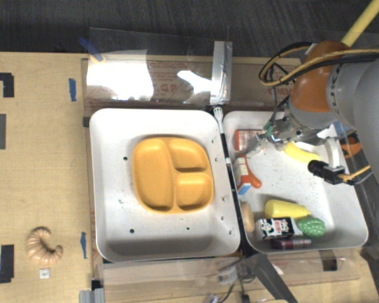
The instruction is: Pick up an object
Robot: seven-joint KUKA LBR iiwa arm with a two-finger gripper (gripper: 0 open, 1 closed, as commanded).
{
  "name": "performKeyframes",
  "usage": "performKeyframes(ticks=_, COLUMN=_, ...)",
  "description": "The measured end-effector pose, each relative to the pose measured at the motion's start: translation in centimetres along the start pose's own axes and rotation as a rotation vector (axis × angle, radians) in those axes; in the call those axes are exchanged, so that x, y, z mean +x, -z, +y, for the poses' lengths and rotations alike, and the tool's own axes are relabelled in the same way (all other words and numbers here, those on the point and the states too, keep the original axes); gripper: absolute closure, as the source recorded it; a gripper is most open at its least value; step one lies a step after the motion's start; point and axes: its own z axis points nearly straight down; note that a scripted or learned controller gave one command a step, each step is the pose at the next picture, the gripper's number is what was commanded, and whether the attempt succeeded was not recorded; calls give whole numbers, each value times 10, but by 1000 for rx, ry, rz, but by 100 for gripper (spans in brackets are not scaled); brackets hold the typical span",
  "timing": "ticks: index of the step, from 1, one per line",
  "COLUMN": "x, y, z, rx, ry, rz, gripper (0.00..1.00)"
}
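From above, the arm [331,90] reaches in over the far edge of the right bin [350,223], its gripper [271,134] low near that bin's far left corner; whether it is open or grasping anything cannot be made out. A yellow banana-like piece [298,152] lies just beside it, a yellow block [287,208], a green toy [311,226] and a small dark carton [276,228] crowd the near edge, and the left bin [107,188] carries an orange divided tray [173,173].

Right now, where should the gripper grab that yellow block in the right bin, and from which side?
Grip the yellow block across its narrow width at mid-length, coming straight down. It lies flat and long, with open bin floor above it, but the green toy and carton crowd its lower edge.
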Motion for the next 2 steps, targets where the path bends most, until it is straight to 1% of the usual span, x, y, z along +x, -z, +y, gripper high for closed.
performKeyframes(ticks=1, x=-6, y=-1, z=26, rx=5, ry=-41, rz=0, gripper=0)
performKeyframes(ticks=2, x=10, y=0, z=-4, rx=2, ry=-71, rz=0, gripper=0)
